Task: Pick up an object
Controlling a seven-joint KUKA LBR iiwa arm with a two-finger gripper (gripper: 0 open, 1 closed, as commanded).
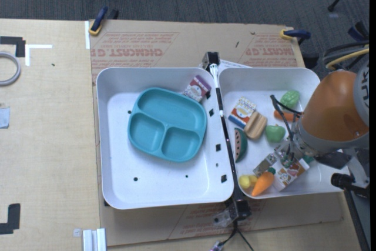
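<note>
Camera view: the gripper [286, 157] hung low in the right bin [311, 84], near its front edge, among small toy foods; whether it was apart or together could not be told (the orange wrist band hid much of it). A carrot [262, 183] lay just left of and below the gripper, beside a small carton [290, 173] touching or nearly touching the gripper. A green piece [274, 133] sat just above. The left bin [111, 144] held a blue divided plate [167, 124].
</note>
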